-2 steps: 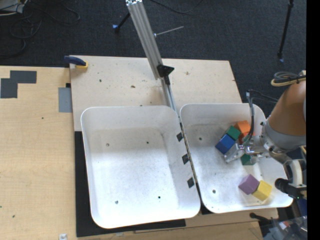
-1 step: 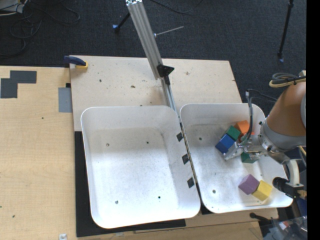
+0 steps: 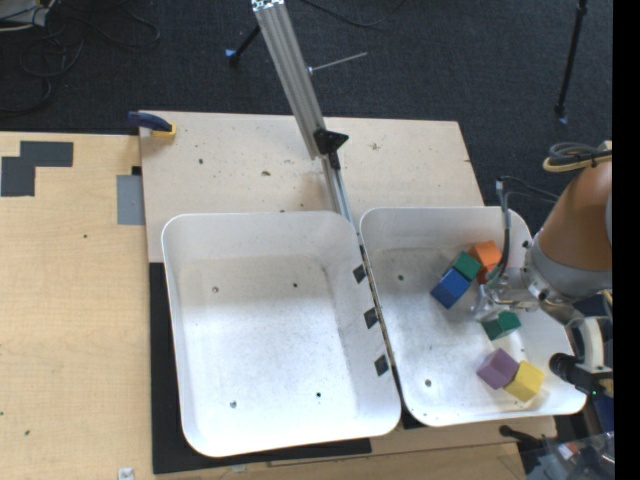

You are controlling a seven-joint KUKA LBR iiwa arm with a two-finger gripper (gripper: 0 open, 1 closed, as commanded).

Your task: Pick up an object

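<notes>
Several small blocks lie in the right bin [image 3: 420, 398]. A blue cube [image 3: 450, 288], a green cube [image 3: 466, 266] and an orange block [image 3: 487, 254] cluster near its far right side. A purple cube [image 3: 497, 368] and a yellow cube [image 3: 525, 381] sit together near the front right corner. A dark green block [image 3: 503, 324] lies between the two groups. My gripper [image 3: 494, 304] reaches in from the right, low in the bin. It is right above the dark green block and beside the blue cube. The contact with the green block is hidden by the gripper body.
The left bin [image 3: 200, 268] stands beside the right one, with a divider edge carrying black clips [image 3: 370, 318] between them. A slanted aluminium bar [image 3: 298, 88] rises behind the bins. The arm's grey body [image 3: 575, 238] overhangs the right bin's right rim.
</notes>
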